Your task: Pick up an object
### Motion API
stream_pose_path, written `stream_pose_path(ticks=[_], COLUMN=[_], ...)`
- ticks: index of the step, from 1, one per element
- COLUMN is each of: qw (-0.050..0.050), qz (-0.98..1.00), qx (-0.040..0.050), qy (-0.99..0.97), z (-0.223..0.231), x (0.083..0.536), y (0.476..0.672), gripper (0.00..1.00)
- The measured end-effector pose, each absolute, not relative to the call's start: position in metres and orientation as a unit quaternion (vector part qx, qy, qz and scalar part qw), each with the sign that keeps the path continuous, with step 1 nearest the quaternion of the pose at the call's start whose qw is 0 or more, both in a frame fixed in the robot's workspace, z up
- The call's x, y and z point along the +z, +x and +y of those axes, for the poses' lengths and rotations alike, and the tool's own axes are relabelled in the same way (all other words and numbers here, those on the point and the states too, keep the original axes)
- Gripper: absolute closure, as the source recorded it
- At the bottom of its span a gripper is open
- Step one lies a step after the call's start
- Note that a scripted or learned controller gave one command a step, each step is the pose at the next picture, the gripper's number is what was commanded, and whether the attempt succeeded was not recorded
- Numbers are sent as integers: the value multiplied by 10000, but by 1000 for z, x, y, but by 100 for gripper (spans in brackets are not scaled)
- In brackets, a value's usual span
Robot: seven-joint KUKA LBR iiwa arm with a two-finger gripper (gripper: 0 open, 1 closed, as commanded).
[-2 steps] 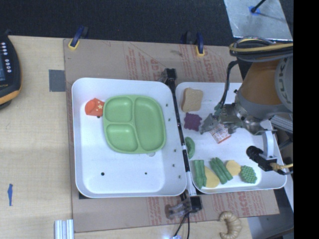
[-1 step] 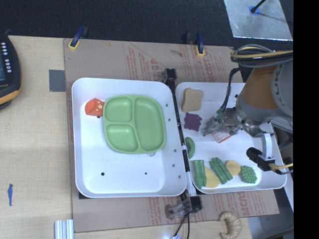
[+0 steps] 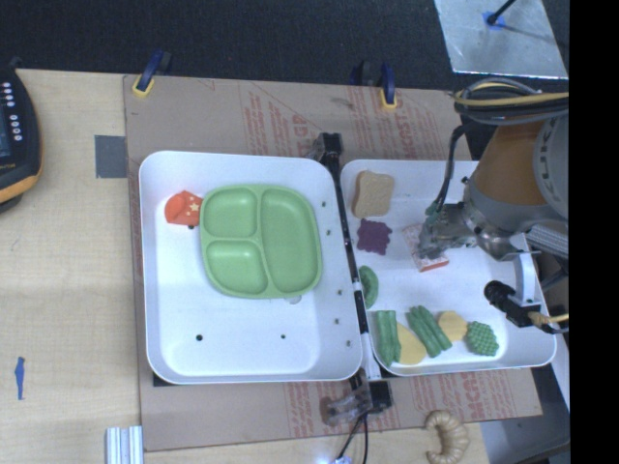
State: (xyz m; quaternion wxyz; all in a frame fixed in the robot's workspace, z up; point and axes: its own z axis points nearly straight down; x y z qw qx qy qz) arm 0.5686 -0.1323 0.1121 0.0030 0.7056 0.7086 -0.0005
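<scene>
My gripper point(image 3: 435, 245) hangs low over the middle of the right bin point(image 3: 503, 288), reaching in from the right under the orange band. Its fingertips sit just above the bin floor, next to a small reddish scrap. A purple toy point(image 3: 373, 235) lies to its left and a slice of toast point(image 3: 373, 193) beyond that at the bin's back left. Along the front lie a green bean pod point(image 3: 387, 334), a yellow piece point(image 3: 410, 344), another green pod point(image 3: 427, 329), a yellow potato-like piece point(image 3: 452, 326) and a green broccoli point(image 3: 482, 337). Nothing shows between the fingers.
The left bin point(image 3: 184, 327) holds a green divided plate point(image 3: 261, 240) and a red toy point(image 3: 182, 208) at its back left. A green item point(image 3: 368, 285) lies by the divider between bins. A handheld controller point(image 3: 14, 138) sits far left on the bench.
</scene>
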Motion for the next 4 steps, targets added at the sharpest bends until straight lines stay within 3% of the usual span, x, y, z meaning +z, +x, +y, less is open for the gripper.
stream_pose_path(ticks=[1, 2, 3, 4], qw=[3, -6, -11, -26], qz=[7081, 7082, 7072, 7099], qx=[4, -6, -25, -14], qy=[7061, 7060, 7070, 7043], z=[-124, -124, -175, -132], x=[158, 155, 88, 92], y=[550, 550, 570, 571], gripper=[100, 0, 0, 0])
